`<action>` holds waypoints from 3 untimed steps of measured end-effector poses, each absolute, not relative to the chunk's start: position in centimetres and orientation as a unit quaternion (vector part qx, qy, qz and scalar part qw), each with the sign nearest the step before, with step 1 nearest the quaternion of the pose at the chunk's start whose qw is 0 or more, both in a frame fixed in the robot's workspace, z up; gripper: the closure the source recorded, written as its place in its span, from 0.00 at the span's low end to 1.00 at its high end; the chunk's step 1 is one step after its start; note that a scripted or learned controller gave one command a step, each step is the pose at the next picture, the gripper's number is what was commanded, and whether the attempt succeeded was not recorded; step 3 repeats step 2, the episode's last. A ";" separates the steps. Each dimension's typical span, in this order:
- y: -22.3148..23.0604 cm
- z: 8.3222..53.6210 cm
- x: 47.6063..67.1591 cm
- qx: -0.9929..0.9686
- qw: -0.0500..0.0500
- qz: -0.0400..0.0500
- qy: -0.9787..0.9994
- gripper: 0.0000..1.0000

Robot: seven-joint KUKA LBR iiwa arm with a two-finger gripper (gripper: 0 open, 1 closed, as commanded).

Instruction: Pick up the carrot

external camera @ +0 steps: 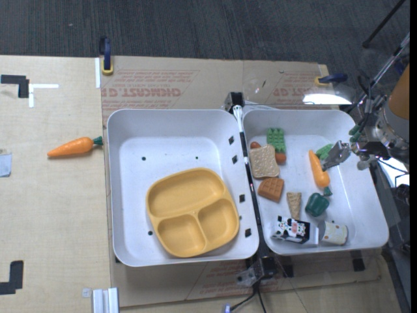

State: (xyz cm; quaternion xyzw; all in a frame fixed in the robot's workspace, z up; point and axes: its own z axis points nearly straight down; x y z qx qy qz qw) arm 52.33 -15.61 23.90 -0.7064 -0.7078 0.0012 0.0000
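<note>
The gripper [335,154] hangs in the right bin [365,204], its fingers slightly apart just beside one carrot [318,169], gripping nothing. A second carrot [73,147] lies on the desk [45,227]. Mirrored cardboard [153,91] print resembles "CHEMCAST GP".
</note>
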 end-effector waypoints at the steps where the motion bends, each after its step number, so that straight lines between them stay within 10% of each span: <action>1: -19.2 9.4 56.1 -0.719 0.000 0.001 -0.695 0.00; 2: -19.2 10.3 56.1 -0.720 0.000 0.001 -0.694 1.00; 3: -19.2 10.3 56.1 -0.720 0.000 0.001 -0.694 1.00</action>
